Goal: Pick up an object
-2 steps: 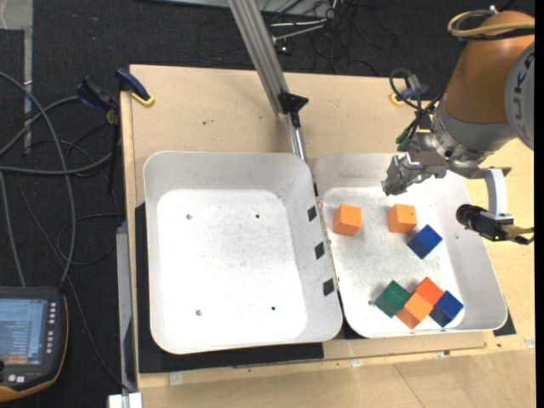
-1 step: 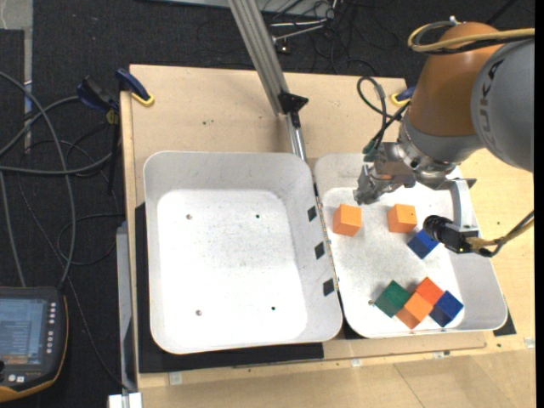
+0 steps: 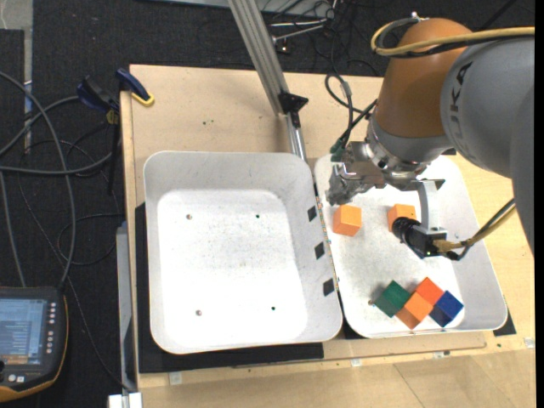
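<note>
One orange block sits just below the gripper in the right bin; whether the jaws are open or closed cannot be told.

An orange block lies flat in the right bin, near its left wall. Toward that bin's front edge cluster green, orange and blue blocks.

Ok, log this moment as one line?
gripper: above orange block, right bin | grasp: unconfirmed | other blocks: near corner cluster
</note>
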`<action>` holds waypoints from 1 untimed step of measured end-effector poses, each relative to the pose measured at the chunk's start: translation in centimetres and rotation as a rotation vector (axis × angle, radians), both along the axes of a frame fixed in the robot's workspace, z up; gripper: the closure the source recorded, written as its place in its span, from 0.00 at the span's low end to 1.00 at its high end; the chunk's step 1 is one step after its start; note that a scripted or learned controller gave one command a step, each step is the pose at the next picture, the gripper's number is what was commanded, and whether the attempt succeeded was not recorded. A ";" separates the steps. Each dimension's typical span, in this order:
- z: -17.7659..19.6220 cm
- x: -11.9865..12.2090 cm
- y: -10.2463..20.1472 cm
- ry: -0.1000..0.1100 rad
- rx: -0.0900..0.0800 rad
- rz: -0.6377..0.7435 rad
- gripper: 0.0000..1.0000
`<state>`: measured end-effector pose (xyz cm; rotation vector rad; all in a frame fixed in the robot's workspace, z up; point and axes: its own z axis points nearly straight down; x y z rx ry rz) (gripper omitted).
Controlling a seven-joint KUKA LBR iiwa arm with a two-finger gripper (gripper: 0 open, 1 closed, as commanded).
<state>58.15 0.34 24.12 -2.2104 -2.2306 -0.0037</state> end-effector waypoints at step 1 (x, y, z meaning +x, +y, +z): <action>0.7 -1.4 5.3 0.001 0.000 0.000 1.00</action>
